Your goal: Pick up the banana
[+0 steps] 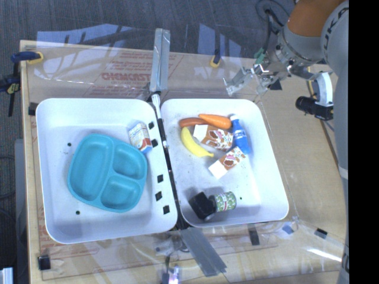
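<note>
The banana [195, 143] lies in the right bin [269, 176], beside a carrot [215, 120]. The gripper [244, 80] hangs above the bin's far edge, open, holding nothing. Nothing is picked up yet.

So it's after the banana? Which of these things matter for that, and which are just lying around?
Matters:
banana
claw

Lying around:
blue tray
carrot
sausage
blue bottle
small cartons
jar
</note>
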`<state>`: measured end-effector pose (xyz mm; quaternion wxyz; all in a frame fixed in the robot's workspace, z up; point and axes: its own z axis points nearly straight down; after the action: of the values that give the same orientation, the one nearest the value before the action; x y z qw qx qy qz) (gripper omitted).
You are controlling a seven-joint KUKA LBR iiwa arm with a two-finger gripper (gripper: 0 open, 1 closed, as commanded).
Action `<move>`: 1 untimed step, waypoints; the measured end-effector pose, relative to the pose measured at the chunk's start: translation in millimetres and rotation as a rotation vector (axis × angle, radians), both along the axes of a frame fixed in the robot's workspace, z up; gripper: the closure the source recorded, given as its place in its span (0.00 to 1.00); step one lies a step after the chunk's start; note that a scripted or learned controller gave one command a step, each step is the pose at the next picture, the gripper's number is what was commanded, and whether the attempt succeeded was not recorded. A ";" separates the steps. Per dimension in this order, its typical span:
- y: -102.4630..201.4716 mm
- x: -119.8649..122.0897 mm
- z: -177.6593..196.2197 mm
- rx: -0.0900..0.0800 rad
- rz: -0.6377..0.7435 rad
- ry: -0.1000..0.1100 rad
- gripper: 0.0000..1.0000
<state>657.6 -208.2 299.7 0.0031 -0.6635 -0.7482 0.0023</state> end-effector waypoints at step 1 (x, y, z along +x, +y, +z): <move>58.4 -34.5 -92.5 0.000 -0.021 0.005 0.00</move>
<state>623.0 -149.8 207.1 0.0051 -0.6714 -0.7411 0.0039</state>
